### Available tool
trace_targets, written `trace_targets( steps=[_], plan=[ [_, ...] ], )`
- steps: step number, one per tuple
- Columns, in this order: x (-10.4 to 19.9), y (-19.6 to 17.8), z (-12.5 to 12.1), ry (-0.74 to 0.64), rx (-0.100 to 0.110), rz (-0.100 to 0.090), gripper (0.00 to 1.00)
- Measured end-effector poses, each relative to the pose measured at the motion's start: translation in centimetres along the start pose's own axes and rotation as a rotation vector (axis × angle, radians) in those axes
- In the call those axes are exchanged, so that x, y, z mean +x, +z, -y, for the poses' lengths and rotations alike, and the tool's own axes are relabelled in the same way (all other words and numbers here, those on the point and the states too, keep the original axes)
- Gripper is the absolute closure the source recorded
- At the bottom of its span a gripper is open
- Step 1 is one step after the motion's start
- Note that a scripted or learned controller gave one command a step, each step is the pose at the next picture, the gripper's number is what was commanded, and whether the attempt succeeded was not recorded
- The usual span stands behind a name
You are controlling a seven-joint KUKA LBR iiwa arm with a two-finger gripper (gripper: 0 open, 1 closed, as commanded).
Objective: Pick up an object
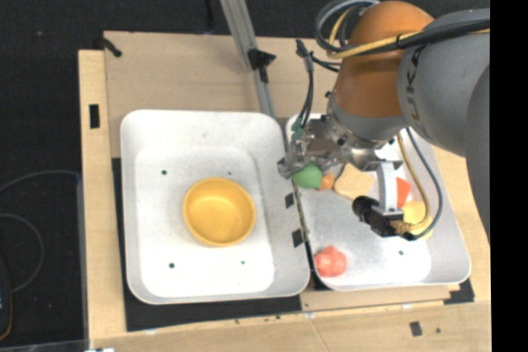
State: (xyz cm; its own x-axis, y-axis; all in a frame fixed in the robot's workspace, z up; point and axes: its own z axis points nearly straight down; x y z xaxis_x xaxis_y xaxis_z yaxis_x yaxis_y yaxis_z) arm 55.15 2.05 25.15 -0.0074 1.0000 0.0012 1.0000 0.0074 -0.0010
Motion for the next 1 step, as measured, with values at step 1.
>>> trace_targets(
  steps=[1],
  plan=[
    [5.21, -0.49, 0.83, -0.002, -0.002, -0.001, 1.0]
  ],
)
